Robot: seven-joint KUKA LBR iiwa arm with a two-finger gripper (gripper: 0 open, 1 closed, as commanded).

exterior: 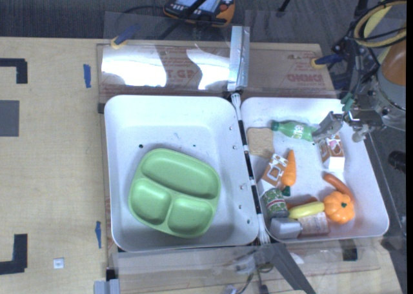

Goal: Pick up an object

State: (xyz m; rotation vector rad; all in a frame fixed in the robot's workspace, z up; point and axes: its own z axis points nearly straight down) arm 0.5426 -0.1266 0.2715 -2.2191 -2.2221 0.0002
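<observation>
The gripper (337,126) sits over the far right part of the right bin (377,176), the arm entering from the right. Its dark fingers stand apart, and nothing is seen between them. One fingertip lies just beside the base of the green bottle (293,129), which lies on its side near the bin's far wall; contact cannot be confirmed. A small brown-and-white carton (333,149) lies directly below the gripper. Nearer the front lie a carrot (290,167), a pumpkin (339,206), a banana (305,209) and a can (275,202). The left bin (122,125) contains a green divided tray (173,191).
</observation>
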